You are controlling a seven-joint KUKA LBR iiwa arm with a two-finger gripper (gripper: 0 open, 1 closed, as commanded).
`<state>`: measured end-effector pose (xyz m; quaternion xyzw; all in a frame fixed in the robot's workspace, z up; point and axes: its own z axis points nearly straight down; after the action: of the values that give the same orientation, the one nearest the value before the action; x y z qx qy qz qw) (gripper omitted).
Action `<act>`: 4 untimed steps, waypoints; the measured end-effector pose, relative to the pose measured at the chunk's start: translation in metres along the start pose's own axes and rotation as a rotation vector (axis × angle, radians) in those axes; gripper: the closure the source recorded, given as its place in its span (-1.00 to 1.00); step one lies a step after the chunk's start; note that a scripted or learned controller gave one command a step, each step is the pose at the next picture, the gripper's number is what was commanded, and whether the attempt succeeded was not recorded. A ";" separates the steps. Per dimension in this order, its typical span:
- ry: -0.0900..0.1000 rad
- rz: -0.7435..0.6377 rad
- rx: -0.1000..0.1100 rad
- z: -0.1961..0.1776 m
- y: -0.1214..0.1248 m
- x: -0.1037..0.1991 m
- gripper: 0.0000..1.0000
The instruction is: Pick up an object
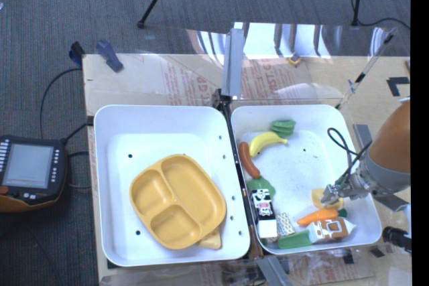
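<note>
The gripper (333,195) hangs low over the right bin (305,118) — beside a carrot (318,216). Its tip is too blurred to read.

Both my bins (114,144) look smooth white plastic; yellow divided plate (175,201) glossy plastic; bench top (154,74) matt cardboard w/ red print.

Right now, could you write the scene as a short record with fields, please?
left bin: holds a yellow divided plate
right bin: holds toy food
top of right bin: green leaf, banana
left edge of right bin: sausage, black-and-white carton
bottom of right bin: carrot, small bottle
gripper: low in the right bin, above the carrot, by a yellow piece
held object: cannot tell
left of bench: tablet controller on the floor
</note>
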<state>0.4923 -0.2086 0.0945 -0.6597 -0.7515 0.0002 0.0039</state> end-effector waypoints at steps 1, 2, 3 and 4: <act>0.000 0.002 0.000 0.000 0.000 0.000 -1.00; 0.000 0.002 0.000 0.000 0.000 0.000 -1.00; -0.002 0.056 -0.001 0.006 -0.010 0.014 -1.00; 0.001 0.058 0.000 -0.002 -0.010 0.014 1.00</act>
<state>0.4810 -0.1959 0.0970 -0.6810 -0.7322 0.0000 0.0040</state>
